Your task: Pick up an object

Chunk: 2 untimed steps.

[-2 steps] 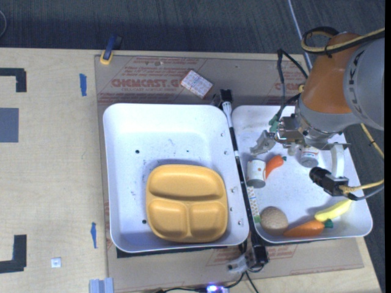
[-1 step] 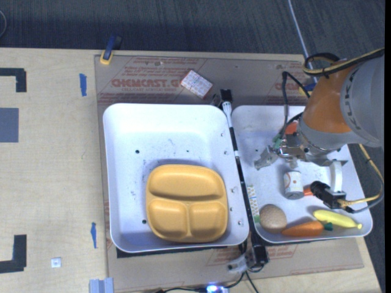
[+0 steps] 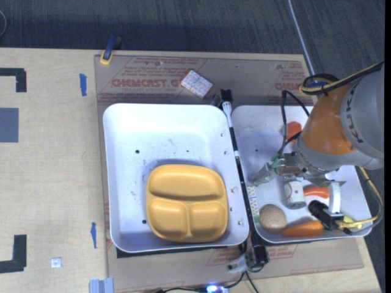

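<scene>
Lower right of the frame, inside the right bin (image 3: 264, 119), the claw (image 3: 278, 166) hangs low; whether it is clenched cannot be told. Just below it lie 2 candidates: a tan potato-like lump (image 3: 272, 217) and an orange carrot (image 3: 302, 228), its long axis running left-right.

Yellow tray (image 3: 186, 202) in white left bin (image 3: 122, 163); tan potato (image 3: 273, 217), orange carrot (image 3: 301, 228) in white right bin (image 3: 256, 133).

Robotics lab bench.
Pale plywood benchtop (image 3: 49, 188) with blue tape marks (image 3: 83, 85), cabled grey-and-orange robot arm (image 3: 342, 127), grey carpet floor (image 3: 183, 11).
</scene>
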Each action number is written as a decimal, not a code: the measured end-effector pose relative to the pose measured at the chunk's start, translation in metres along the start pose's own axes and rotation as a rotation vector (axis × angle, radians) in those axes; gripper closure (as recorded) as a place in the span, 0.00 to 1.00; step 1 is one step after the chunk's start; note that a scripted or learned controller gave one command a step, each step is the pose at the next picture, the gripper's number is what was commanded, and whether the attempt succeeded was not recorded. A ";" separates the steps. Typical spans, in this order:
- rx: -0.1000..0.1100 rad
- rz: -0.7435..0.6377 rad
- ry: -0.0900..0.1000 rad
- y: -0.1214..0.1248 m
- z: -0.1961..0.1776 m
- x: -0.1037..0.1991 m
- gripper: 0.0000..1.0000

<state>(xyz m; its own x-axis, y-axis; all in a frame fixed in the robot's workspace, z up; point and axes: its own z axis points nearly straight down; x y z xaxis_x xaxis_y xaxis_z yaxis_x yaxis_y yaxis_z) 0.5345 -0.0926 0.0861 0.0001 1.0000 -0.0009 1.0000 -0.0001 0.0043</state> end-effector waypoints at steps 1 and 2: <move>-0.017 -0.004 -0.004 -0.049 -0.002 -0.007 0.00; -0.015 -0.003 -0.003 -0.049 -0.012 -0.007 1.00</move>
<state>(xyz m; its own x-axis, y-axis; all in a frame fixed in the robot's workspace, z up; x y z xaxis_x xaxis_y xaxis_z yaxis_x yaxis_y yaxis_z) 0.4854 -0.0991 0.0974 -0.0026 1.0000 -0.0040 0.9998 0.0026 0.0195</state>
